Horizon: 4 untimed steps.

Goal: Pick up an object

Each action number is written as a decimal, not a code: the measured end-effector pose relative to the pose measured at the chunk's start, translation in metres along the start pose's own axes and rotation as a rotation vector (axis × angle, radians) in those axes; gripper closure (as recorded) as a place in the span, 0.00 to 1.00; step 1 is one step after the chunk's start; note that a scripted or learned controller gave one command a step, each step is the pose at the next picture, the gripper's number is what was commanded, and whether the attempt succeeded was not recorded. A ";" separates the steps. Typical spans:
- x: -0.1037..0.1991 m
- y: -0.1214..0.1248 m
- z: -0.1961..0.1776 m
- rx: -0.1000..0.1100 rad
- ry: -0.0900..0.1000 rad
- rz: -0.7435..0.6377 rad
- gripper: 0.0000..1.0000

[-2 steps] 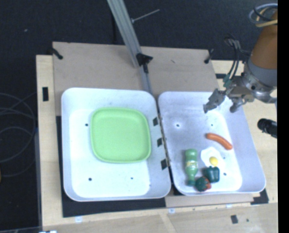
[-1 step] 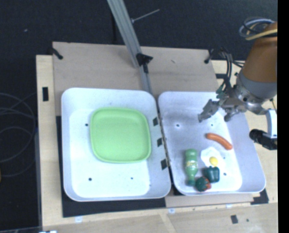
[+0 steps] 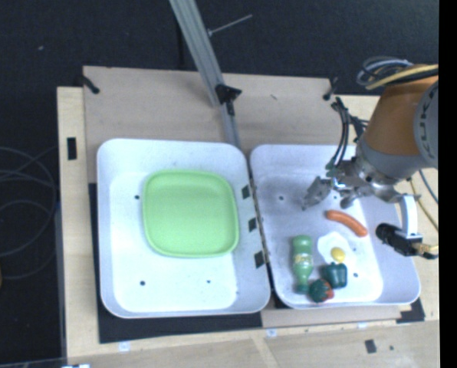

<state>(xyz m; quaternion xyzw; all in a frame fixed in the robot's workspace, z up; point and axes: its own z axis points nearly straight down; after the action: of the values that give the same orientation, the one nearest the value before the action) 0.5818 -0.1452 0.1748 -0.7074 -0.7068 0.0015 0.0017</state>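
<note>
The right bin (image 3: 286,176) holds several small toys. An orange-red sausage (image 3: 346,221) lies near its middle. Below it is a white fried egg with a yellow yolk (image 3: 336,250), with a green bottle (image 3: 302,254) to its left. A blue-green block (image 3: 336,274) and a dark green and red piece (image 3: 319,290) sit by the front wall. My gripper (image 3: 330,197) hangs just above and left of the sausage. It is open, its fingers spread apart with nothing between them.
A light green square plate (image 3: 190,212) lies in the left bin (image 3: 117,228). A grey slanted pole (image 3: 202,52) stands behind the bins. The grey and orange arm (image 3: 397,133) covers the right bin's far right corner.
</note>
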 end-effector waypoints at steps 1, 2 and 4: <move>-0.003 0.001 0.042 -0.001 0.000 0.000 0.00; -0.003 0.003 0.030 -0.007 0.000 0.001 1.00; -0.003 0.006 -0.085 -0.010 -0.001 -0.001 1.00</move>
<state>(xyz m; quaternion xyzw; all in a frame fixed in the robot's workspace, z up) 0.5885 -0.1483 0.2596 -0.7071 -0.7071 -0.0017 -0.0022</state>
